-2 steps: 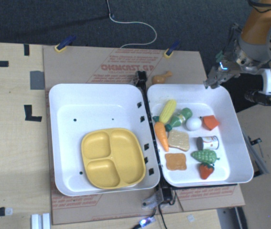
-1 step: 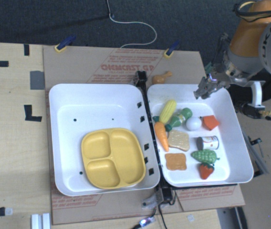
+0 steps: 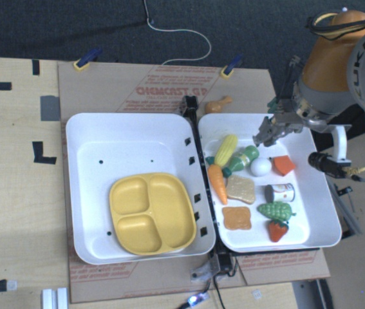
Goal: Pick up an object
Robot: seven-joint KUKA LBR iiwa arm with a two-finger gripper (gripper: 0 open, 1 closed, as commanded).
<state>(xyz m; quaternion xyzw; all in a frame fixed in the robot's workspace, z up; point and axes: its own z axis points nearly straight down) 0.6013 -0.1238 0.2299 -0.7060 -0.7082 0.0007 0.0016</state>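
i am at the start, with nothing picked up yet. my gripper (image 3: 267,136) hangs over the right bin (image 3: 320,234), in the upper right of the frame. i cannot tell how it is set. the white egg (image 3: 260,167) sits just below it. next i must go down onto it.

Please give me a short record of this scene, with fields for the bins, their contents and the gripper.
left bin: yellow divided plate
right bin: corn, carrot, bread slice, white egg, orange block, small can, other toy foods
gripper: above the right bin's far side, holding nothing visible
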